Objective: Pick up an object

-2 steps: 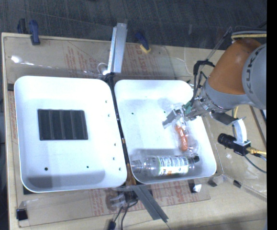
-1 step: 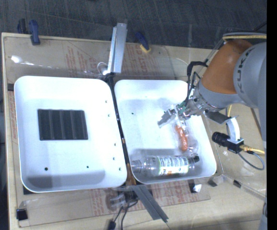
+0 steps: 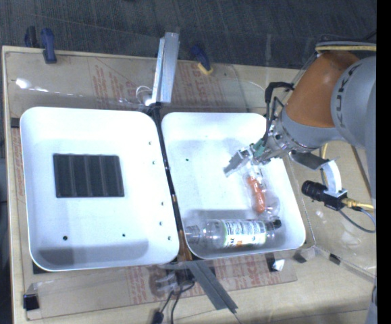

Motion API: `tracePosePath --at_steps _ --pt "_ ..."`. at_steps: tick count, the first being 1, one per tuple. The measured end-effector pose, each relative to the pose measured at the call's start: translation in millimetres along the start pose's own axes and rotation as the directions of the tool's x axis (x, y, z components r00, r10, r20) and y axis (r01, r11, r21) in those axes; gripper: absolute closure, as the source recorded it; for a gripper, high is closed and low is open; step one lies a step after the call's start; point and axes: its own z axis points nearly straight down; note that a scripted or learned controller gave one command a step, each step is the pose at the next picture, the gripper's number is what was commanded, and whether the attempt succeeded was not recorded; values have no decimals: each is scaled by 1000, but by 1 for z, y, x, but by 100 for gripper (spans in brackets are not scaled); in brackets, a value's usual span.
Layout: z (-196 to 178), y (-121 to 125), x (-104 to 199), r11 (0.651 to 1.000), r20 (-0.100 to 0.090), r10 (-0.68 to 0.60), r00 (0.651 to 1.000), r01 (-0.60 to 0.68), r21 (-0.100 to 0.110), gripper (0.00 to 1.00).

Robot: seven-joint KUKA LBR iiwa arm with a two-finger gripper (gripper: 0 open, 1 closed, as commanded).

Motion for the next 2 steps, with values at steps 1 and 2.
tracePosePath --at_steps 1,2 --pt "-4 2 -1 1000 2 -27 1000 27 -2 0" --pt "-3 8 -3 999 3 -38 999 38 -4 0"
